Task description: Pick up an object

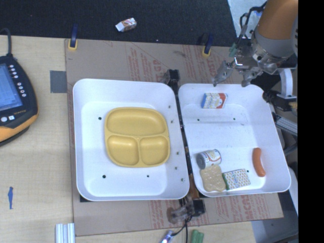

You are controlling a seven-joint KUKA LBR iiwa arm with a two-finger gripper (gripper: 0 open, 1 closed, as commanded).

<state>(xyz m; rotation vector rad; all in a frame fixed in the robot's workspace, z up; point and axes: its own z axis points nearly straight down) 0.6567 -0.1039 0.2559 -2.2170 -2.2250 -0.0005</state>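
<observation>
So the closest grab is the small blue-and-white carton (213, 100), lying on its side at the far end of the right bin (268, 135). The gripper (234, 77) hangs just past that bin's far rim, fingers spread, nothing between them. Nearer the front edge sit a little can (208, 158), a cracker (212, 178), a green packet (236, 178) and a sausage (258, 162). The left bin (86, 135) holds a yellow divided plate (137, 136).

Bench (40, 176): cardboard sheet (126, 59), two white bins (86, 135), pendant (15, 100).
</observation>
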